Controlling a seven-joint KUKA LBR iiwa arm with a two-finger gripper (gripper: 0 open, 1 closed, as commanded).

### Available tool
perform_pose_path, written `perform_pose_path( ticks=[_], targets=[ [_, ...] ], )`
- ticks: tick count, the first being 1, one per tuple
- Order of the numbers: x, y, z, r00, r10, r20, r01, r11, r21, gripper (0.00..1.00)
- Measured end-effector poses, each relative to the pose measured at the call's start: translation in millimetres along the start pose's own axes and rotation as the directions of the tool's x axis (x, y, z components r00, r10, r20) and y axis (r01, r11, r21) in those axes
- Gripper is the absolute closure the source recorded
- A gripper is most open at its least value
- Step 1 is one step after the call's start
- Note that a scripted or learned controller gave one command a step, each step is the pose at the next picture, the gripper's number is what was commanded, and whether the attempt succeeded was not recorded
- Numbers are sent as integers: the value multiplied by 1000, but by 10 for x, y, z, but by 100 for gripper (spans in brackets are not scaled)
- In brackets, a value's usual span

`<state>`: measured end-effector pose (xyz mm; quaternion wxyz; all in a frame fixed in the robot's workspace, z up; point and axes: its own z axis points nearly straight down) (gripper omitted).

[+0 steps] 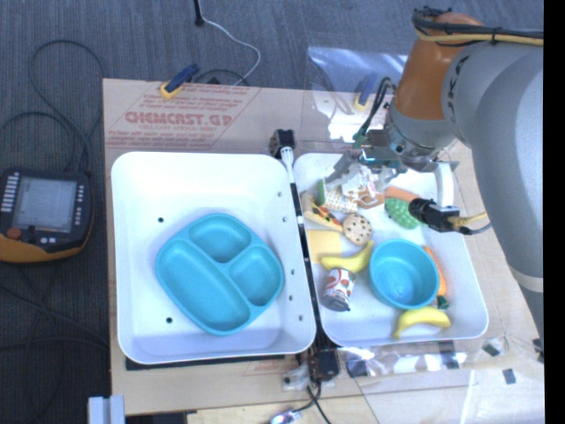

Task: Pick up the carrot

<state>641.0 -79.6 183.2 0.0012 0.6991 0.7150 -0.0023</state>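
Crowding the right bin [468,312] around a blue bowl [403,274] is a jumble of toy food. Just left of the bowl lies a yellow banana [349,260], with a pale round perforated piece [357,229] above it and a small red-and-white can [338,286] below it. A second banana [421,320] lies just below the bowl, near the bin's front wall. Above and left of the bowl, a heap of small mixed pieces [340,200] sits under the arm's wrist. A green leafy piece [402,212] lies above the bowl. Well left of the bowl, in the left bin [132,263], rests a blue divided plate [220,272].

The carrot [410,194] is a slim orange piece lying flat above the bowl, touching the top of the green piece and partly covered by the arm's hardware. Another thin orange strip [436,271] shows against the bowl's right rim.

The gripper [375,162] hangs above the bowl, over the mixed heap and just left of the carrot; whether it is open or closed cannot be told, and nothing is seen held in it.
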Motion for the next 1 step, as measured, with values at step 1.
perform_pose_path(
  ticks=[1],
  targets=[
    [-499,223,-696,998,-57,1,57,998,-9,0]
  ],
)
